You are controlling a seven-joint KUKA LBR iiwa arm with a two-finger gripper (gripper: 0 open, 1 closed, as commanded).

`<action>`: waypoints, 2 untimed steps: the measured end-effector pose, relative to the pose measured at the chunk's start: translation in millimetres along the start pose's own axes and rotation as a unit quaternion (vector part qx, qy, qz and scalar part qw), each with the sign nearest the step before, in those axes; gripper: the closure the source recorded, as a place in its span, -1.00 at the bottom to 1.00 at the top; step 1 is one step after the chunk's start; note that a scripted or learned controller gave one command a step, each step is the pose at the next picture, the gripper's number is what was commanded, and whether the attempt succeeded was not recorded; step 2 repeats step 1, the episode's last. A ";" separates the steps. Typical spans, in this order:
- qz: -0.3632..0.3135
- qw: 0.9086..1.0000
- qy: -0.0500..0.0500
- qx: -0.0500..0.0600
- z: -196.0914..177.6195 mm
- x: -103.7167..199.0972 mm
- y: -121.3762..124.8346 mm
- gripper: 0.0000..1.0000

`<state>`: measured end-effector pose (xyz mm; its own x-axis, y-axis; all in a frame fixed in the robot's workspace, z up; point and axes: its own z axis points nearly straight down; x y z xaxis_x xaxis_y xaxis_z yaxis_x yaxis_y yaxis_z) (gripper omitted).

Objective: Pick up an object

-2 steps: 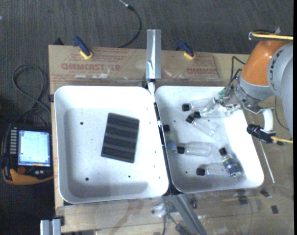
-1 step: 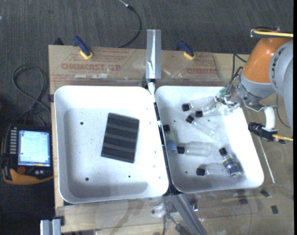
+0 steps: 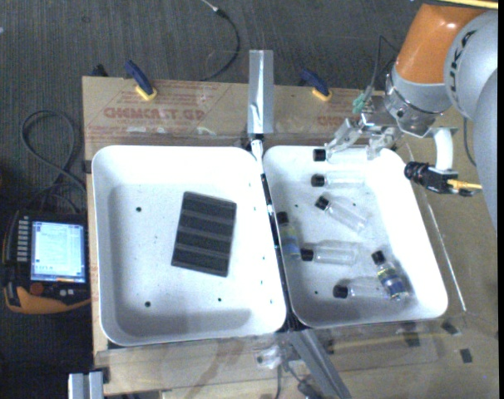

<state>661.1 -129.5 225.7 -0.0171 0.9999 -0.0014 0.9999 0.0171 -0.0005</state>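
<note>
My gripper (image 3: 358,142) hangs over the far rim of the right bin (image 3: 431,260), its two fingers spread open with nothing between them. Just in front of it lies a clear vial with a black cap (image 3: 342,177). More clear capped vials lie in the same bin: one tilted (image 3: 345,214), one near the left wall (image 3: 328,253), and one at the front (image 3: 362,288). Beside that front vial is a small bottle with a blue label (image 3: 392,281). A loose black cap (image 3: 318,154) sits by the gripper's left finger. A black ribbed pad (image 3: 204,233) lies in the left bin (image 3: 111,248).
A metal post (image 3: 260,94) stands at the back between the two bins. Blue and yellow clamps (image 3: 140,80) hold the cardboard backing. A handheld pendant with a lit screen (image 3: 48,260) lies left of the bench. Cables run behind.
</note>
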 end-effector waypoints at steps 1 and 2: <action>0.019 1.000 0.000 0.001 -22.9 56.6 7.9 1.00; 0.019 1.000 0.000 0.001 -22.9 56.6 7.9 1.00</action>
